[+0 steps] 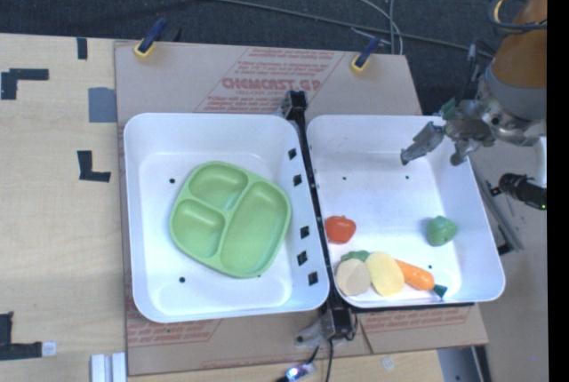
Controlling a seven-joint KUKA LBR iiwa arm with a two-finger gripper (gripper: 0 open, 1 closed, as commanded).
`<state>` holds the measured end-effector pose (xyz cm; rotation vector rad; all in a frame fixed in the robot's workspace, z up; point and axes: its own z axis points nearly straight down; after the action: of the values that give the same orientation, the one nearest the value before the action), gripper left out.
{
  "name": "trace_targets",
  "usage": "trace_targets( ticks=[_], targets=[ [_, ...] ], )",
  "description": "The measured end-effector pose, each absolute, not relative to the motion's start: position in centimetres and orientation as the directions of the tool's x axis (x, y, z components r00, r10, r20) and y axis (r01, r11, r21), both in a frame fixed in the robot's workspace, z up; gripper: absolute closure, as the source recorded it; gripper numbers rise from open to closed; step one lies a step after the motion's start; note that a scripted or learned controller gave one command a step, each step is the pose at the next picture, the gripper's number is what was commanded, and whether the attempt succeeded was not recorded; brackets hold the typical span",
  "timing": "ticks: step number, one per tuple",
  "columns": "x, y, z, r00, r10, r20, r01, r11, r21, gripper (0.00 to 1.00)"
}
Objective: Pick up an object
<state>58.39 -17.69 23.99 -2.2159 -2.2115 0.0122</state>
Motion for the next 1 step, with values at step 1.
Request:
trace_targets(
  ticks=[1],
  targets=[
    [58.64, -17.65, 24.66, -0.001, 1.0, 0.0, 1.0, 0.001, -0.001, 0.0]
  ],
)
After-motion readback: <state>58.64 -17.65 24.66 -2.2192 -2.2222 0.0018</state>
